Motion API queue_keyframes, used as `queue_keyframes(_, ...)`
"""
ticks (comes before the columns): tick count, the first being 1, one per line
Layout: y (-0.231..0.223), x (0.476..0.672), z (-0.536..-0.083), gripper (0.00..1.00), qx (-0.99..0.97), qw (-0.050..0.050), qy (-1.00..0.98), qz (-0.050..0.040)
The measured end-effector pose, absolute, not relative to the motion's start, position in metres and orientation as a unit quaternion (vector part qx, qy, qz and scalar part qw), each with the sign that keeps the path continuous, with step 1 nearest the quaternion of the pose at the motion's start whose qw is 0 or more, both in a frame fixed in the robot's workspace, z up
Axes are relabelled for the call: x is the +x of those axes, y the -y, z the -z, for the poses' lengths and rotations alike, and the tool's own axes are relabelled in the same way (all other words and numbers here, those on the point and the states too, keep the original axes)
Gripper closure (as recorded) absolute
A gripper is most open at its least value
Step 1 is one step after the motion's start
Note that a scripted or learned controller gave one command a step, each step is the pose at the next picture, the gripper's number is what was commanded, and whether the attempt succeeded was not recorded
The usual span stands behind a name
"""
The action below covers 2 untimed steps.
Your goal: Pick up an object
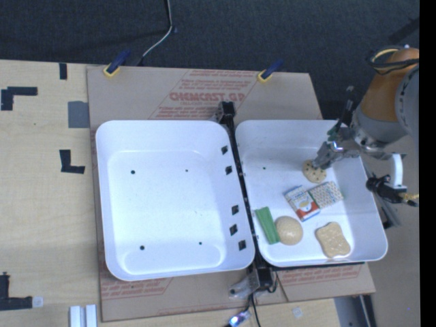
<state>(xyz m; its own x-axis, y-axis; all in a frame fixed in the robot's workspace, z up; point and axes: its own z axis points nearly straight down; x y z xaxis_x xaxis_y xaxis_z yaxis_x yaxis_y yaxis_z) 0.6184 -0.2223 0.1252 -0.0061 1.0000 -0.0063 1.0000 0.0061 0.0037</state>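
Small round tan cookie-like disc (314,172), lying on the floor of the right-hand shallow white bin (272,138), toward that bin's far right part. The two-finger gripper (321,158) is lowered directly over the disc, its tip at or touching the disc's upper edge; whether the tool is apart, together or clamped on the disc cannot be told at this angle. Above the gripper, the grey arm with its orange band (388,80) enters from the right of the disc.

Just nearer the camera than the disc lie a small red, white and blue carton (302,202) and, touching it on the right, a pale grid-patterned flat packet (326,194). Nearer again: a green rectangular bar (266,225) at the left, a round beige ball-like lump (289,229) beside it, and a tan bread-shaped piece (333,240) at the right.

Left of the disc, past a row of black clips, stands the left-hand shallow white bin (109,142). Both bins rest on a brown cardboard sheet (197,94).
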Motion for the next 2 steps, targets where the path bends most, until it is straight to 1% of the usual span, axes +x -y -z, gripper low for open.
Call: queue_keyframes(2,0.2212,0.6184,-0.144,1.0,0.704,0.003,-0.71,0.0018)
